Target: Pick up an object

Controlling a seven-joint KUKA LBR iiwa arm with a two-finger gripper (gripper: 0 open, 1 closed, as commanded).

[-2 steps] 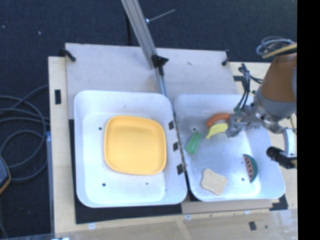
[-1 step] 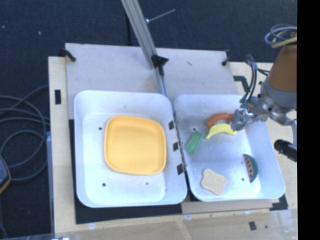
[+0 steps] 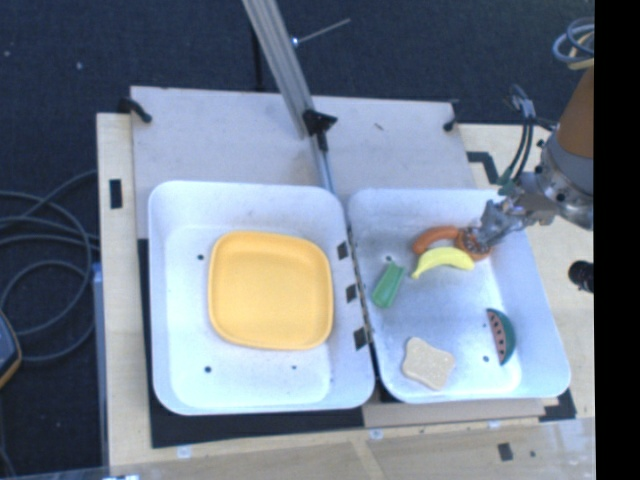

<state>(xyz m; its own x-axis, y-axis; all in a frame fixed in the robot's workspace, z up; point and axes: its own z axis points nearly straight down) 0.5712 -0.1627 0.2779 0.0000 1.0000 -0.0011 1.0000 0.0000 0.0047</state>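
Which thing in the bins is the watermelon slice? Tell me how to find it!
Look in the right bin, the one without the yellow plate. Go to its right wall, toward the near corner, below the banana. The watermelon slice is the thin curved wedge with a dark green rind and a red inside, unlike the pale bread slice beside it.

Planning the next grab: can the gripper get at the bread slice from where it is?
Probably yes. The bread slice lies flat, apart from the other toys, and the gripper sits over the same bin.
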